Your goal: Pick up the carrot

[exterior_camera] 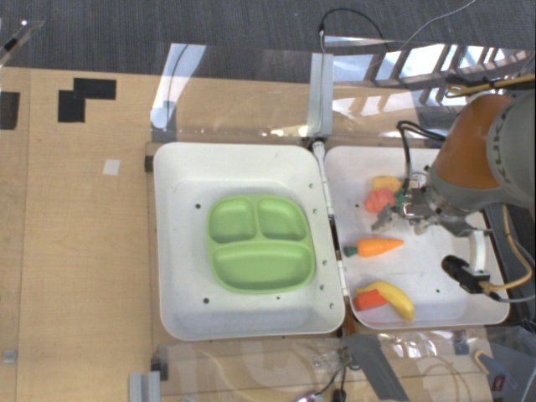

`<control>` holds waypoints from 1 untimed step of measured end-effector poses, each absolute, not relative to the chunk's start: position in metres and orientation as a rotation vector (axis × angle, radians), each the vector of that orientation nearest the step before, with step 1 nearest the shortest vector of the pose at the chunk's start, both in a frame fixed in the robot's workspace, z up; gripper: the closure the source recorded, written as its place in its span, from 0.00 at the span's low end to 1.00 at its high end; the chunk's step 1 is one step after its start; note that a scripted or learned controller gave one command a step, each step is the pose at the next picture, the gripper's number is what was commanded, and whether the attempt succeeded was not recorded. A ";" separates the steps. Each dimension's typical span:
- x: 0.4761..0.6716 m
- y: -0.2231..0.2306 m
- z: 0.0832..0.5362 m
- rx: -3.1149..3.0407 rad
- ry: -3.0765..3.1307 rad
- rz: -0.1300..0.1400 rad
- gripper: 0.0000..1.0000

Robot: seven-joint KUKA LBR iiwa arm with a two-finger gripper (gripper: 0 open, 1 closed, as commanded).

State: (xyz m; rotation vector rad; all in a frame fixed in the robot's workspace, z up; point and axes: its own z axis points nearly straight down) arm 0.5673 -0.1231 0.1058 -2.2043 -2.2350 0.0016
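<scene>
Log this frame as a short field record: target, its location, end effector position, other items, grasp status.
target: carrot
location: lying on the floor of the right bin, near its left wall
end effector: above and right of the carrot, beside a pink-red item
other items: banana, red item, green divided tray in left bin
grasp status: carrot not held
</scene>
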 end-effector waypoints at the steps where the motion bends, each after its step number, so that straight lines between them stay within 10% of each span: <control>1: 0.532 -0.093 0.090 -2.263 -2.202 -0.016 0.00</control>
